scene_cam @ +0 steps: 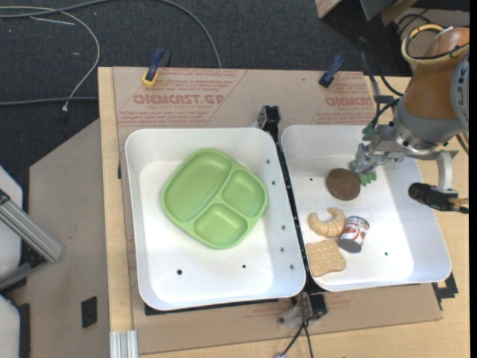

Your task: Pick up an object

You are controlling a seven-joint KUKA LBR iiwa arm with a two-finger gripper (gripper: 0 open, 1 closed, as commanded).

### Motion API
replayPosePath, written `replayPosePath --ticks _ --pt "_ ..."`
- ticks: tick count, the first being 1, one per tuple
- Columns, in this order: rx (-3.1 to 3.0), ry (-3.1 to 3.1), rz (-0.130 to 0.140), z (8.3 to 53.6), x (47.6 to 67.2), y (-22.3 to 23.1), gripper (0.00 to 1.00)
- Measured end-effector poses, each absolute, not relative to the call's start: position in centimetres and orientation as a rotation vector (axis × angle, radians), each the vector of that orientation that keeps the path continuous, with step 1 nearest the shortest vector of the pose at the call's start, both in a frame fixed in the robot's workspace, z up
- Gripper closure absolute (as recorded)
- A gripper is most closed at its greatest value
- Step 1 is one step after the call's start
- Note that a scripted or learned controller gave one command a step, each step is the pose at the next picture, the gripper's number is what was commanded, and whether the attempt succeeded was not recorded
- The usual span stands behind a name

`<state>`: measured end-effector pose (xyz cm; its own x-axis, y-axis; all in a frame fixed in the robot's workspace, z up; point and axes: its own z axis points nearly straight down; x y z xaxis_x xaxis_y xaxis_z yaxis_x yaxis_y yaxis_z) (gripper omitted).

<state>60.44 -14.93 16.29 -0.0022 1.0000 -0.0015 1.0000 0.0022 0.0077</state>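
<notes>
We find the hand (365,167) low over the right bin (417,263), in its upper part, just right of and slightly above a round brown cookie (343,184). The hand's green-tipped lower end is very near the cookie's upper right rim; whether they touch we cannot tell. We cannot tell how the hand is set, and we see nothing held in it.

The cookie is the nearest thing to the hand, and we judge it the likely target. It lies down and to the left of the hand. Being round, it has no long axis, so any approach angle serves.

Below the cookie lie a croissant (328,222), a small can (355,233) on its side touching the croissant's right end, and a square cracker (326,257) below them, all well apart from the hand.

The left bin (141,200), beyond the cookie to the left, carries a green divided plate (215,198).

We judge that no pick is yet made.
</notes>
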Motion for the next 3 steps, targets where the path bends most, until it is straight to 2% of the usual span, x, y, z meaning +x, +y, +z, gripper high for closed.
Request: replayPosePath --ticks 2,3 --pt "2.215 2.219 0.006 25.5 61.3 -15.1 1.00" --pt "2.219 2.230 0.000 24.2 60.7 -10.3 1.00"
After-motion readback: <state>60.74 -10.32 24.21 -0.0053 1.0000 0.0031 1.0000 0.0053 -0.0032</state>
